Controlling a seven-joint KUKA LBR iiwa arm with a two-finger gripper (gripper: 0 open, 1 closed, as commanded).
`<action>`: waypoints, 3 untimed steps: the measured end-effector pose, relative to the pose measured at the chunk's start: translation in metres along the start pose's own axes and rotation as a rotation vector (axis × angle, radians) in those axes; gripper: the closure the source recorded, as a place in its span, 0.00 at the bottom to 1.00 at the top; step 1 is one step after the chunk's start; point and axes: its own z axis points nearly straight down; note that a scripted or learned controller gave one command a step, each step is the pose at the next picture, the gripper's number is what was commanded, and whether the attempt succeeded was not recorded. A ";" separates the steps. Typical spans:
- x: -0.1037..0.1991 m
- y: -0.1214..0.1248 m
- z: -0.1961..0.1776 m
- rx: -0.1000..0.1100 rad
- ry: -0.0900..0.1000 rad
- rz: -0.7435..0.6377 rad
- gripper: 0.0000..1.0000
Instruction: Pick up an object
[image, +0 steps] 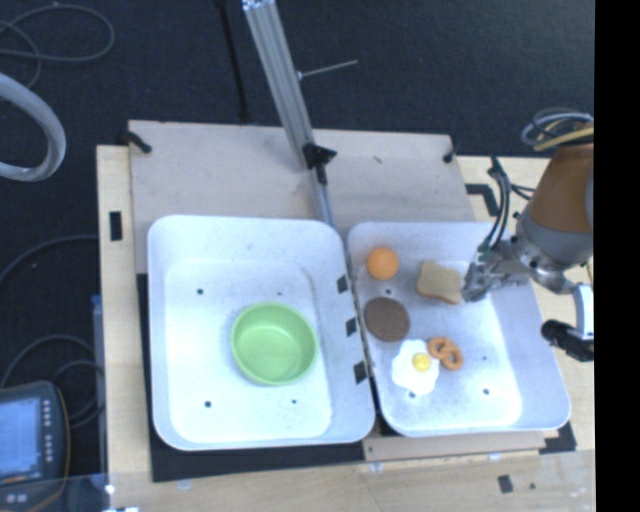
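Now, in the camera view, the gripper (478, 281) is reaching in over the right bin (520, 405) and hanging just beside the tan bread slice (439, 282), which is sitting immediately to its left; whether the two are touching I cannot tell. Whether it is open or closed is too blurred to tell, and nothing is showing clamped in it. Further left of the gripper an orange ball (382, 264) is lying, and below-left a brown round patty (386, 319), a fried egg (415, 368) and a small pretzel (446, 353) are resting well apart from it. Far to its left, the left bin (180, 260) is holding a green bowl (273, 344). I judge the arm is approaching the bread for a grasp; the next move is calling for centring over the slice, descending, and closing squarely on it.
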 end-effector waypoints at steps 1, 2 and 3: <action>0.001 -0.002 -0.043 0.000 0.000 -0.001 1.00; 0.000 0.000 -0.096 -0.001 -0.001 -0.001 1.00; 0.052 0.011 -0.083 0.005 0.001 -0.002 1.00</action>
